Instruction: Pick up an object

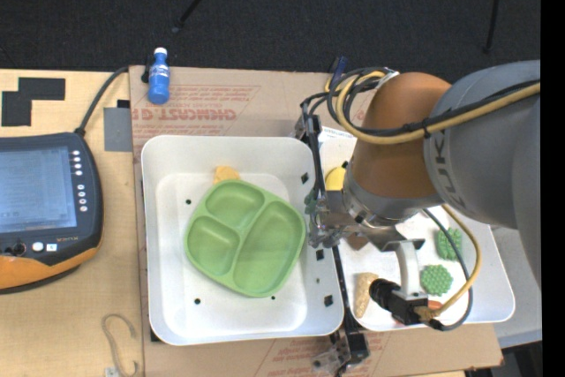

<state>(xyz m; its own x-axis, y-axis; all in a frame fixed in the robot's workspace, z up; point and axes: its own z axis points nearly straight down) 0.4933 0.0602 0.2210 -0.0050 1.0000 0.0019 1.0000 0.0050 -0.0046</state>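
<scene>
Gripper (328, 229) low at the right bin's (503, 300) left wall, its state beyond what I can tell under the wrist. Nearest pick looks like the tan wedge (365, 292), near the front edge, long axis front-to-back, narrow end toward the front. Best to centre over it, clear of the wall, then close across the short width.

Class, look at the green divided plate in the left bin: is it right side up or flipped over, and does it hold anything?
Right side up: the green divided plate shows its three hollow compartments facing the camera, and nothing lies in them.
</scene>
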